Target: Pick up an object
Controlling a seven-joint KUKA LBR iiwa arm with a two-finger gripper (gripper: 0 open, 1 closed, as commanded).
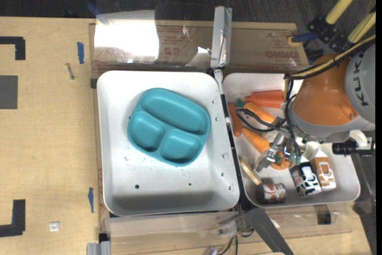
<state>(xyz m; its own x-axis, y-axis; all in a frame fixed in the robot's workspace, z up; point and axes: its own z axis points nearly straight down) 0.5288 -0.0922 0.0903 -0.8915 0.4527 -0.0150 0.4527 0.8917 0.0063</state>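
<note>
Orange carrot-shaped toys [258,139] lie in the right bin [349,191], near its left wall, long axes slanting from upper left to lower right; another orange piece [267,98] lies roughly level near the bin's far edge. The gripper [276,155] hangs low over them at the bin's middle, and whether its fingers are apart or together cannot be told. Small cartons [311,176] and a can [273,191] lie toward the near edge. A teal divided tray [169,125] sits mid left bin [113,188].
</note>
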